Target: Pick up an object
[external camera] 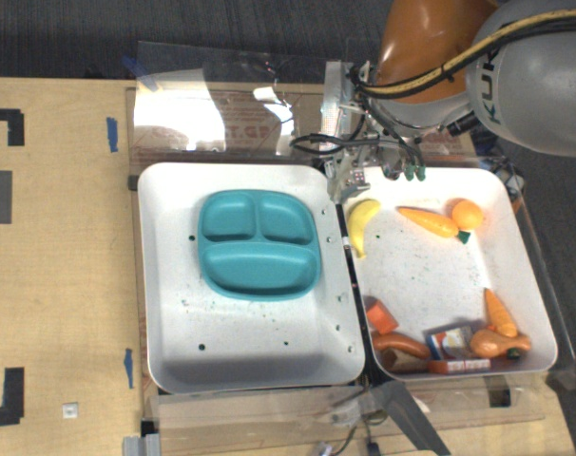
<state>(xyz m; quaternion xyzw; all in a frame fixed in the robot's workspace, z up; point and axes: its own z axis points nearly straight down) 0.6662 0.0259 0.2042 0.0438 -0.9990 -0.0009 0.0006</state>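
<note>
The banana (pixel 362 224) is yellow, short and curved, with a paler upper end; it lies in the upper left corner of the right bin (pixel 440 264), touching or nearly touching that bin's left wall. The claw (pixel 350 177) sits just above the banana's top end, at the back corner where the two bins meet, amid metal parts and cables; I cannot tell whether it is spread or pressed together, and nothing shows between its tips. The grey arm (pixel 526 74) with its orange band fills the upper right of the frame.

To the right of the banana lies an orange carrot (pixel 427 221), with a round orange fruit (pixel 466 214) beside its far end. The middle of the right bin's floor is bare. Along its lower edge crowd a second carrot (pixel 499 313) and several red, brown and orange items, packed close together.

The left bin (pixel 174 350) holds a teal divided plate (pixel 259 243) in its upper middle, with bare floor below it. Brown tabletop (pixel 50 255) spreads across the left of the frame
</note>
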